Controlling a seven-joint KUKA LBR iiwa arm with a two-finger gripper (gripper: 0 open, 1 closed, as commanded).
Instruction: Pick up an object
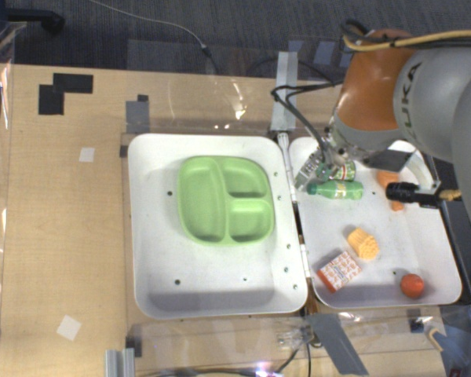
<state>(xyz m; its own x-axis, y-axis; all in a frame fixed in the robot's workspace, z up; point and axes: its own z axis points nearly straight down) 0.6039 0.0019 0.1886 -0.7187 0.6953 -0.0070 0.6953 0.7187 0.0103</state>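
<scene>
My gripper hangs at the upper left of the right bin, under the grey arm with its orange band. Just below it a green bottle lies on its side on the bin floor, so close that I cannot tell whether they touch. Further down the bin lie a yellow ridged piece, a red and white carton and a small red-orange ball. An orange piece sits to the right of the bottle.
The left bin holds a green divided plate. A ridge separates the two bins. A black part with an orange tip sticks out by the orange piece. Cables run from the arm over the bin's top edge.
</scene>
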